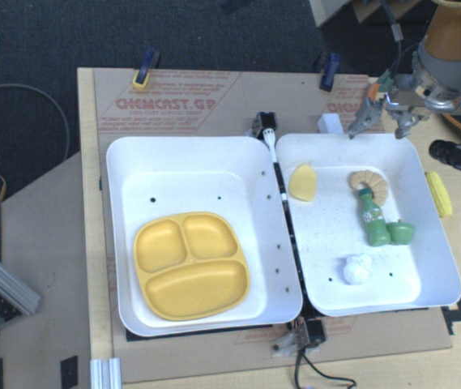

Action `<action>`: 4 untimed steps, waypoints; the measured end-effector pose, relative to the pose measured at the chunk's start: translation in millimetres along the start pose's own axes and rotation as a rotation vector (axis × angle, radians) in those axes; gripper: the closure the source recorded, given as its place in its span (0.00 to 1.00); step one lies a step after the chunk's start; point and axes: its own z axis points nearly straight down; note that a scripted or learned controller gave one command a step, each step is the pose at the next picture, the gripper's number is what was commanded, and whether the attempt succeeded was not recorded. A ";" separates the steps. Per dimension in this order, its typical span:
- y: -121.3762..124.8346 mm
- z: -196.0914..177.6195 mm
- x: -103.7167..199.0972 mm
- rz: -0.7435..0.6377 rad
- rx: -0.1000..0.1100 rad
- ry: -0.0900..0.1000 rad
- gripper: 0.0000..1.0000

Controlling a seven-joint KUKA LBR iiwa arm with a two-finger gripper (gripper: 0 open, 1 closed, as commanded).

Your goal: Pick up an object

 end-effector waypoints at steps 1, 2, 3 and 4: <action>-59.9 160.3 -10.9 0.003 0.009 0.003 0.00; -132.7 153.4 -13.0 0.004 0.007 0.002 0.00; -128.5 142.7 -12.5 0.002 -0.002 -0.001 1.00; -141.9 48.1 57.0 -0.006 -0.007 0.000 1.00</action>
